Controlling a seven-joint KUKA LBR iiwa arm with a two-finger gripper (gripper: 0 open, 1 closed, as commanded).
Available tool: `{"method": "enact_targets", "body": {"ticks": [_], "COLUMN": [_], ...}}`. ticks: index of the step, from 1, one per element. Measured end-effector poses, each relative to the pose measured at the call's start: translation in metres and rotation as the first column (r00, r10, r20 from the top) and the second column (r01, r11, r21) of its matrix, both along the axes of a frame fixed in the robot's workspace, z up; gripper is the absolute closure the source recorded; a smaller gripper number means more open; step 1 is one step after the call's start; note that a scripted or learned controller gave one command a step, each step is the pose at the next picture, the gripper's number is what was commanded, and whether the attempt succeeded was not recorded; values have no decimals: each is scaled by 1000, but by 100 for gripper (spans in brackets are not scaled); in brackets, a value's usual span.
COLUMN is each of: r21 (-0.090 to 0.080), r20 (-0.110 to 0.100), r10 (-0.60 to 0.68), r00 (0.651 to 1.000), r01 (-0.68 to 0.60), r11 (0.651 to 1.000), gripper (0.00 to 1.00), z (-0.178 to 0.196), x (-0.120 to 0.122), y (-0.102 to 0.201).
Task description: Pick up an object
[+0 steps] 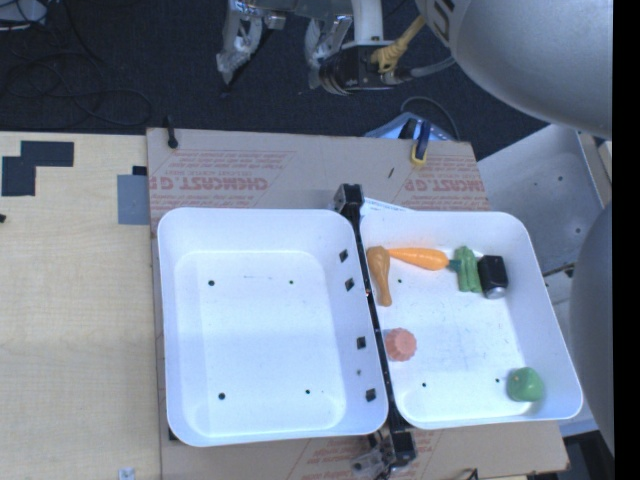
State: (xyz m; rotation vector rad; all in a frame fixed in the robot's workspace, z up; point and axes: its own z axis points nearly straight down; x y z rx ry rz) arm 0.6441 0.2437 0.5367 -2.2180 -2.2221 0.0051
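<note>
Tool (285,43) sits at the top of the view, over dark floor beyond the tabletop, well apart from both bins. Its two fingers stand spread with nothing between them.

All candidates lie in the right bin (545,268): carrot (420,259), tan gourd-shaped piece (379,275), green piece (466,269) touching a black block (492,275), pink disc (401,344), green ball (524,384).

Carrot's long axis runs left-right across the view. From the tool, the carrot lies toward the viewer and to the right; the reach must cross the bin's far rim.
</note>
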Motion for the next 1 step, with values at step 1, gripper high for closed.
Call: {"method": "enact_targets", "body": {"ticks": [1], "r21": [-1], "r20": [0], "r10": [2], "r00": [1000], "r01": [-2], "r11": [1000], "gripper": [0], "z": [0], "x": [0], "y": [0]}}
